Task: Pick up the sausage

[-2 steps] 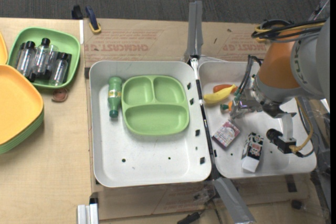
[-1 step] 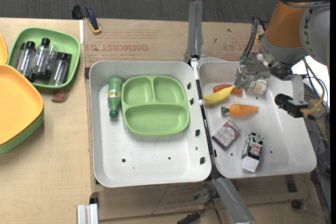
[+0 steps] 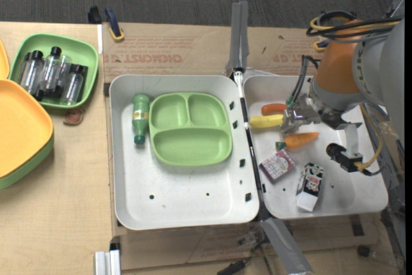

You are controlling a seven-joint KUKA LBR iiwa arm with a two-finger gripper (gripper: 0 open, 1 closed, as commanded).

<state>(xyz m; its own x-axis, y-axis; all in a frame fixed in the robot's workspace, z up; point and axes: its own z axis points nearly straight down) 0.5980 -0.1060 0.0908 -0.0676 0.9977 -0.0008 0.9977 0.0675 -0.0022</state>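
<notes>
The sausage [image 3: 273, 109], a short red-orange stick, lies at the back left of the right bin [image 3: 360, 199]. It rests just behind a yellow banana-like piece [image 3: 265, 120]. My gripper [image 3: 292, 118] hangs low over the bin, right beside the sausage's right end and the yellow piece, with the wrist tilted in from the right. Nothing shows between its tips from this angle. An orange carrot-shaped piece [image 3: 301, 138] lies just in front of the gripper.
The right bin also holds a pink-and-white packet [image 3: 277, 166] and a small cow-print carton [image 3: 311, 187]. In the left bin [image 3: 129, 203] sit a green divided plate [image 3: 190, 128] and a green bottle [image 3: 140, 118]. On the bench at left are a tray of vials [image 3: 53, 71] and orange plates [image 3: 22, 135].
</notes>
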